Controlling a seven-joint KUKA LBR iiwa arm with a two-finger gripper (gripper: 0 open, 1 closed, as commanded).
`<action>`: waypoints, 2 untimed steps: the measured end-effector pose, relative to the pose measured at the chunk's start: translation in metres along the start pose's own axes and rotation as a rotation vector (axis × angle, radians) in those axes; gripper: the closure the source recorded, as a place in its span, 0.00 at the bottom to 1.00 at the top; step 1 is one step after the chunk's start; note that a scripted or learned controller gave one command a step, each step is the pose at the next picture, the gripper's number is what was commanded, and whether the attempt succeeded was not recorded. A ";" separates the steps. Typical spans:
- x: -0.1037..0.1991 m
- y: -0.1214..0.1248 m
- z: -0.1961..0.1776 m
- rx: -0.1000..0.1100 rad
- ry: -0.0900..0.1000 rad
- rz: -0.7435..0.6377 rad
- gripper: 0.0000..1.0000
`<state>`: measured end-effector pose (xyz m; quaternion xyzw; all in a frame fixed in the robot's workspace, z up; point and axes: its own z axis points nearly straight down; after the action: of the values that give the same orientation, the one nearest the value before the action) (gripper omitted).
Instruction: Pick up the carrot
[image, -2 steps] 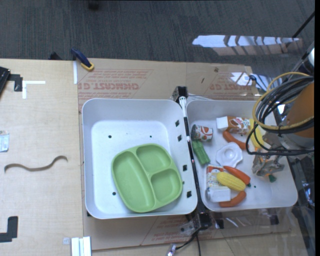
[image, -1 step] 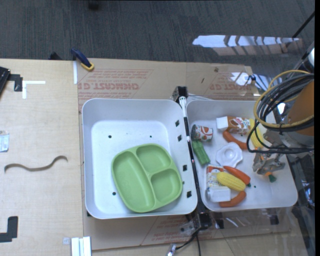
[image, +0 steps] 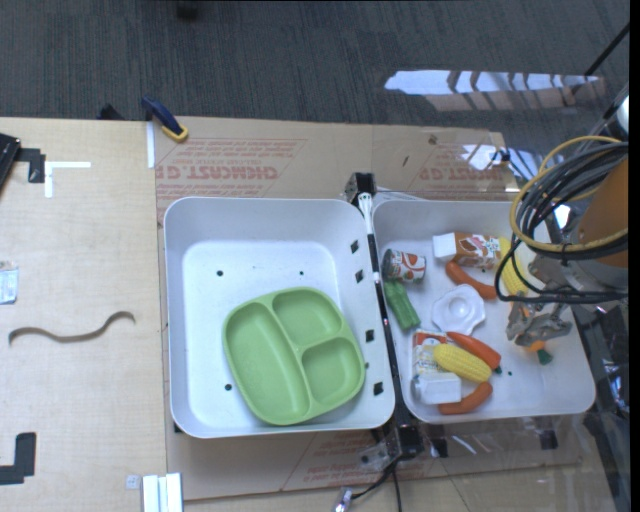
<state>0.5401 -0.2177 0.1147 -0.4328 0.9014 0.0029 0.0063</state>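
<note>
Surface (image: 80, 200): pale wood at far left, bearing a thin brown curved strip (image: 70, 331); brown cardboard lies under both bins.

Left bin (image: 190, 230): shallow and white; it holds a green divided plate (image: 293, 354) with three compartments, set toward the near right corner.

Right bin (image: 560, 390): shallow and white, touching the left bin along their shared edge, and crowded with toy food.

Contents, left part of right bin: a small red-and-white can (image: 405, 265) with a green vegetable (image: 402, 305) just below it; a white round piece (image: 458, 310) near the middle; a corn cob (image: 461, 360) lying across a white box (image: 436, 388); a reddish sausage-shaped item (image: 466, 399) at the near edge.

Carrot (image: 474, 347): judged to be the orange tapered piece lying just beside and above the corn cob, resting in the bin and well apart from the jaws. A second orange piece (image: 470, 281) lies below a small printed carton (image: 475, 249), so the identification is not certain.

Gripper (image: 531, 333): low over the right side of the right bin, beneath yellow and black cables (image: 545, 200). A small orange-and-green object (image: 540, 351) sits at its tips; whether the jaws are open, closed, or gripping it cannot be told.

Progress: the arm is down inside the correct bin, but no lift is evident. Securing and raising the carrot appear still to be done.
</note>
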 end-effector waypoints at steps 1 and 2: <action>0.000 0.000 0.000 0.000 0.000 0.000 0.00; 0.011 0.017 0.017 0.009 0.001 -0.221 0.00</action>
<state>0.5204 -0.2152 0.0978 -0.5295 0.8483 -0.0024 0.0079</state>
